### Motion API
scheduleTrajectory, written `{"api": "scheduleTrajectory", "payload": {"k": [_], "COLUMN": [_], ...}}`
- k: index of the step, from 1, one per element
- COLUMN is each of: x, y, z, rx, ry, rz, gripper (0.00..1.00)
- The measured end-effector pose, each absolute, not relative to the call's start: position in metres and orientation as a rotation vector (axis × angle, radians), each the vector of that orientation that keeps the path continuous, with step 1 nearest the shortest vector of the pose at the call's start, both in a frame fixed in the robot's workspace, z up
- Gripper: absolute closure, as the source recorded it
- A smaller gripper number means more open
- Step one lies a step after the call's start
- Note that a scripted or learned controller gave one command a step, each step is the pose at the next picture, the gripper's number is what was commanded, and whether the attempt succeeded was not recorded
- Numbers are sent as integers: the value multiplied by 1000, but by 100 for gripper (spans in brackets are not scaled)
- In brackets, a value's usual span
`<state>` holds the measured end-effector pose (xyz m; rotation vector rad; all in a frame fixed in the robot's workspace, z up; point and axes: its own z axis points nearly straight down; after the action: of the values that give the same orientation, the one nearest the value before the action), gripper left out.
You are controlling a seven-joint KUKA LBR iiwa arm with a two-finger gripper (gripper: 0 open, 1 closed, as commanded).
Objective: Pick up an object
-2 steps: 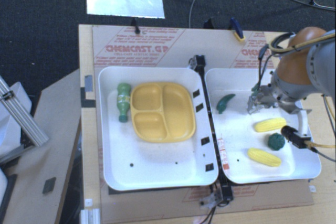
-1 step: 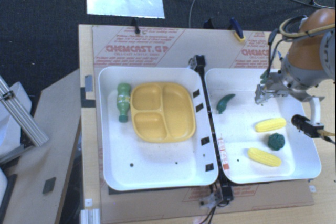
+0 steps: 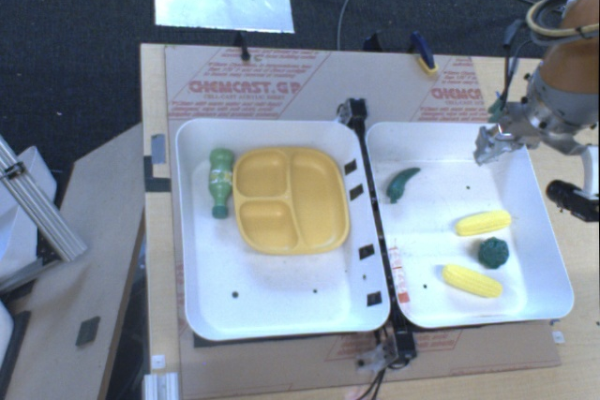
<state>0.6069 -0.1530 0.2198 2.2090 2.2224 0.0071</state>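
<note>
Hovering at about 2 o'clock over the right shallow white plastic bin (image 3: 559, 229), just inside its far rim: the metal two-finger tool (image 3: 489, 148) on the grey arm with the orange band (image 3: 568, 75). Cannot tell whether spread or pressed together, too small and blurred at this slant. Nothing visible between its tips, so judged empty.

Lying untouched on the right bin floor, four candidates. Nearest the tool, toward 9 o'clock from it: a small dark green curved toy pepper (image 3: 403, 184), close to the dividing edge between bins. Farther down, near mid-bin at 3 o'clock: a yellow toy corn cob (image 3: 483, 223). Just below that, close beside but apart: a dark green round toy broccoli head (image 3: 493, 252). At 5 o'clock, near the front rim: a second yellow toy corn cob (image 3: 472, 281).

Sitting in the left shallow white plastic bin (image 3: 197, 295): a yellow compartmented plastic plate (image 3: 290, 200) near centre, with a green toy bottle (image 3: 220, 182) just beside it at 9 o'clock, standing lengthwise along the plate's edge.

Judged progress: barely begun. No object lifted, none gripped, none visibly disturbed. Remaining, by this reading: choosing a target, descending onto it, closing, raising clear of the bin floor. Likeliest targets the pepper or upper corn cob, being closest to the tool.
</note>
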Motion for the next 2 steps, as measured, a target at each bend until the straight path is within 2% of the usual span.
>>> {"api": "scheduleTrajectory", "payload": {"k": [1,2], "x": [607,604], "y": [-147,-89], "z": [283,276], "rx": [2208,2210], "ry": [2224,2233], "rz": [8,4], "gripper": [100,100]}}
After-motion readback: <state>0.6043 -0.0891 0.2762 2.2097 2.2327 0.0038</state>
